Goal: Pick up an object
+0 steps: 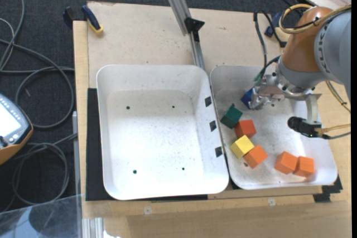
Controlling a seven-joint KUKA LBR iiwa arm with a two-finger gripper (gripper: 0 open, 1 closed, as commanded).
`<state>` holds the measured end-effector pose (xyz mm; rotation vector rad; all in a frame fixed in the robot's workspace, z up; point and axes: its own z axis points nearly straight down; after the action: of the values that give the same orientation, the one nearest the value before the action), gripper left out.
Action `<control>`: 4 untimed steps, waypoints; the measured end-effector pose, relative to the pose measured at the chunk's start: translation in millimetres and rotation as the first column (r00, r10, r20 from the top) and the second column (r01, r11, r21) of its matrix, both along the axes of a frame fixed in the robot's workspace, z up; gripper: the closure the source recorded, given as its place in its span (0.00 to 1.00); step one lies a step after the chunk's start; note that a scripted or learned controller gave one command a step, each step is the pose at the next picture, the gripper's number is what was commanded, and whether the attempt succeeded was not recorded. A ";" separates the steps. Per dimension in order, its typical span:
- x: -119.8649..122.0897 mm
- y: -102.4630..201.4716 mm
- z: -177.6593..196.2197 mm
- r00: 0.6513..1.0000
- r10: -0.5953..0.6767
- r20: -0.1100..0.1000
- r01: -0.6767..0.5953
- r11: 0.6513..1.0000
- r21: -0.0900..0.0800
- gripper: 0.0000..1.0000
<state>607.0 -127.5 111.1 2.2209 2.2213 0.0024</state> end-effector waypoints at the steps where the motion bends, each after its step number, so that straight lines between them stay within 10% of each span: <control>1: -0.5 -4.2 64.1 1.000 0.000 0.007 0.000 1.000 -0.002 1.00; 2: 1.9 -3.1 129.5 1.000 0.001 0.008 -0.001 1.000 -0.003 1.00; 4: -1.5 43.4 136.3 1.000 0.005 -0.003 -0.005 1.000 0.002 1.00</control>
<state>605.5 -84.0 247.4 2.2177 2.2291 0.0010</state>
